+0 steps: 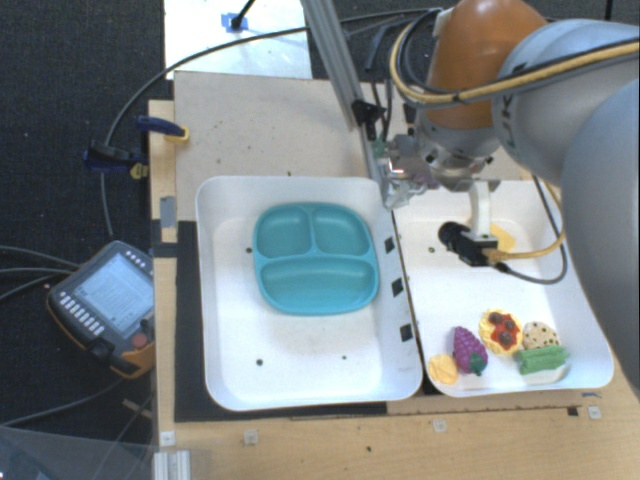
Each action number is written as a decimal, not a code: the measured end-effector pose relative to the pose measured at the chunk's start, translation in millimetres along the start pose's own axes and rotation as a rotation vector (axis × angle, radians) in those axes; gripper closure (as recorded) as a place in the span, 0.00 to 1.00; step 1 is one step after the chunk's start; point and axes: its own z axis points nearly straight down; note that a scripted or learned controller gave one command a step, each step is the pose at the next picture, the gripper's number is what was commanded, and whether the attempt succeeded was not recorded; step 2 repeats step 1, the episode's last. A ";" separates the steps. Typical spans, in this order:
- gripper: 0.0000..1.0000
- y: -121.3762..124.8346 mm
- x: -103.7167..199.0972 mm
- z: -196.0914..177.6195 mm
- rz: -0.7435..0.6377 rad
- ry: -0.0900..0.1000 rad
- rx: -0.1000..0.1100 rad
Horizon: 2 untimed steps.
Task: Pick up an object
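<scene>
- Camera view: two white bins side by side on the desk [260, 128]. Left bin [215, 298] holds a teal divided plate [315, 258], lying flat, roughly central.
- Right bin [440, 298]: a cluster of small toy foods along the near edge: purple grapes [467, 349], an orange piece [443, 369] touching them, a round yellow piece with red spots [501, 329], a speckled cookie [540, 335] and a green piece [543, 360] just below it.
- Gripper [398, 180] sits at the far end of the wall shared by the bins, well apart from the toy cluster and just beyond the plate's far right corner.
- State of the jaws: cannot tell; the wrist hides them from this angle. Nothing seen held.
- Step in hand, as judged: approach or search; no grasp made, no item lifted.
- Next move calls for: choosing a target, travelling over it, then a straight descent. Toys are crowded, several touching, so a clean grip needs an item at the edge of the group; grapes or green piece look the most open.
- Plate is nearer but flat and wide, likely a poor fit for a two-finger grip except at its rim.
</scene>
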 end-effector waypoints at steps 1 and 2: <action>1.00 -2.3 63.0 1.3 -0.001 0.001 -0.001; 1.00 -2.3 63.0 1.3 -0.001 0.001 -0.001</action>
